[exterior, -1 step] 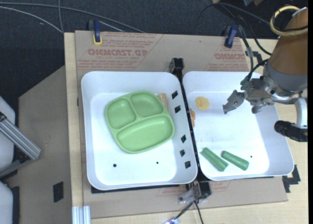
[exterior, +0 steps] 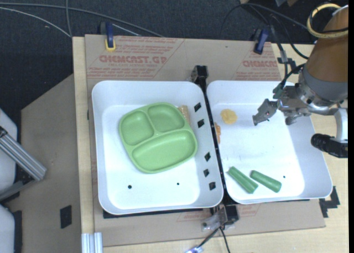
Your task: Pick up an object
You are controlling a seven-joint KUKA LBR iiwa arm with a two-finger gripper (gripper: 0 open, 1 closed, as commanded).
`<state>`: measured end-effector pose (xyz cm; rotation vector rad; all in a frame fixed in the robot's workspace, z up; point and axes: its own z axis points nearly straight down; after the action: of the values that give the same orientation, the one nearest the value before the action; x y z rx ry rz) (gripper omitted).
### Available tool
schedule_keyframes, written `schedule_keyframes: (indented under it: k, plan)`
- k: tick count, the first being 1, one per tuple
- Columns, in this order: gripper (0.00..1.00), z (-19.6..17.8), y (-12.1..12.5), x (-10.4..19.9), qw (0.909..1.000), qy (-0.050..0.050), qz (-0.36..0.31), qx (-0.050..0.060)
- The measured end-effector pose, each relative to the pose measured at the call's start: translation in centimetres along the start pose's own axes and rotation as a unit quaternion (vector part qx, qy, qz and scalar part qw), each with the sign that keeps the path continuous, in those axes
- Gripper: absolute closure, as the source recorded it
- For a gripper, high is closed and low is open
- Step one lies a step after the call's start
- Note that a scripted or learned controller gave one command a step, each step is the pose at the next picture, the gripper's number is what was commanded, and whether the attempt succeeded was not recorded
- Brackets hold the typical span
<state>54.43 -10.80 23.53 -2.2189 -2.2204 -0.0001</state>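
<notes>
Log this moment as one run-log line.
end effector: above right bin, nothing held | two green pieces: right bin, near front | green plate: left bin

two green cylinders in right bin

green plate, two bins, hand

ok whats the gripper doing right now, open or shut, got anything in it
Gripper: over the right white bin, nothing visibly held; whether open or shut cannot be told.
</notes>
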Motion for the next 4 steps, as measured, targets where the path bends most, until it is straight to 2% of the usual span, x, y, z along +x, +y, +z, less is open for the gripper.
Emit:
schedule_keyframes:
  k: [1,2,3,4]
  plan:
    - [0.00,6.0,0.6,-0.4,1.0000,0.000,0.001,0.003]
    - [0.00,12.0,-0.2,-0.1,1.0000,0.001,0.001,0.003]
    - [0.00,15.2,-0.3,0.0,1.0000,0.000,0.001,0.002]
    - [1.00,13.9,-0.2,0.0,1.0000,0.000,0.001,0.000]
